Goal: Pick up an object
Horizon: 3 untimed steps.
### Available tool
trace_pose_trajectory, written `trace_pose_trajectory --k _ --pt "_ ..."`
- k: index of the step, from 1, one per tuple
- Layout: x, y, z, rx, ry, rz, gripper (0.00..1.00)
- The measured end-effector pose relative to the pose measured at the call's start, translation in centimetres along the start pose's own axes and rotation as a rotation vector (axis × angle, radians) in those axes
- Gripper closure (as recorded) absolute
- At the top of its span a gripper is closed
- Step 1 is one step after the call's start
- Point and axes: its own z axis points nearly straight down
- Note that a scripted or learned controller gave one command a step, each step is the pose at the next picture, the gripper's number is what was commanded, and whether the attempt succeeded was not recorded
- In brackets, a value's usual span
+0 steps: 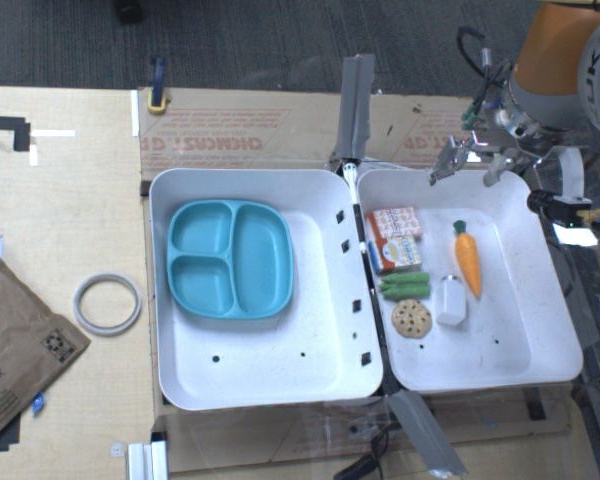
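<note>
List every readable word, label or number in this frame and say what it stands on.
"BOX": brown cardboard box at lower left, partly cut off.
Red mirrored print on the cardboard sheet behind the bins: too blurred to read.
Red-and-white carton in the right white bin: print too small.
</note>
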Motion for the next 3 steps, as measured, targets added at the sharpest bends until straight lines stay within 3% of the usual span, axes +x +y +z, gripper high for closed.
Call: trace_pose_trajectory --k 1,2,3 --pt "-3.0 -6.2 13.3 -0.001 0.001 -0.030 0.00" --pt "-3.1 -6.2 12.4 -0.001 0.001 -0.026 1.00" --pt "5.2 -2.6 3.3 -0.002 0.000 -0.051 1.00"
